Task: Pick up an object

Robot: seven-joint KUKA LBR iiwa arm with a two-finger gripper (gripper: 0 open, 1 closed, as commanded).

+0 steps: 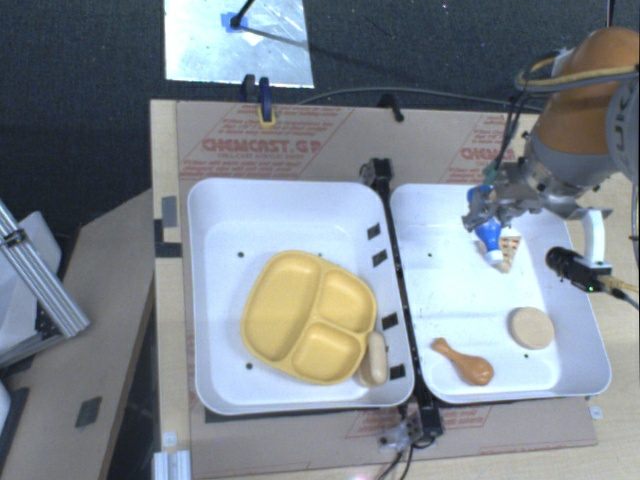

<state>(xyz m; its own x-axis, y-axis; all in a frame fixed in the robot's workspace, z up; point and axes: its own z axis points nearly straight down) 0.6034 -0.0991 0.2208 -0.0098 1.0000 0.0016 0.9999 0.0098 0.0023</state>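
Dark carpet surrounded a bench (300, 133) that carried two white bins side by side. Inside the left bin (215, 268) lay a yellow tray (310, 313) with three compartments, and a pale roll (375, 358) sat touching the tray's lower right edge. Over the upper part of the right bin (570, 368) hung the gripper (487, 218), reaching in from the right. A blue item (489, 236) sat at its tip, just beside a pale wedge (509, 250), though whether it was held could not be told. Nearer the front of that bin lay a round biscuit (531, 328) and an orange drumstick (463, 360), well apart from the gripper.
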